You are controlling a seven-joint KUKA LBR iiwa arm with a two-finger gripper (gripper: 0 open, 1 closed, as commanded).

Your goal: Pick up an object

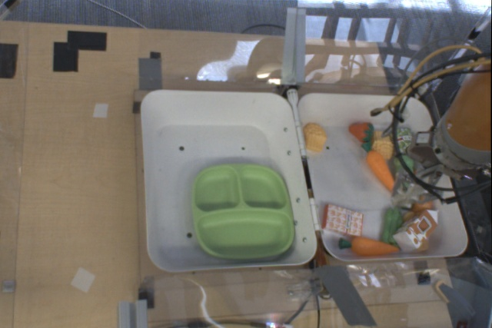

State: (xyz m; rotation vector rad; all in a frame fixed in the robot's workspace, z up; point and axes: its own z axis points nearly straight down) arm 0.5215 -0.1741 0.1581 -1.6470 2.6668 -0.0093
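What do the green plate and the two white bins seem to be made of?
The green plate looks like moulded plastic with a matte finish: uniform colour, rounded compartment walls, soft sheen. The left bin and right bin look like thin white plastic, smooth with rounded corners, though painted metal cannot be ruled out.

Green plate (243, 211) in left bin (165, 134)

Matt green plastic plate (243, 211), seemingly wooden bench (69, 188)

Divided plate (242, 211) in left bin (165, 165); carrots (379, 169), bun (314, 136), cartons (343, 220) in right bin (334, 180).
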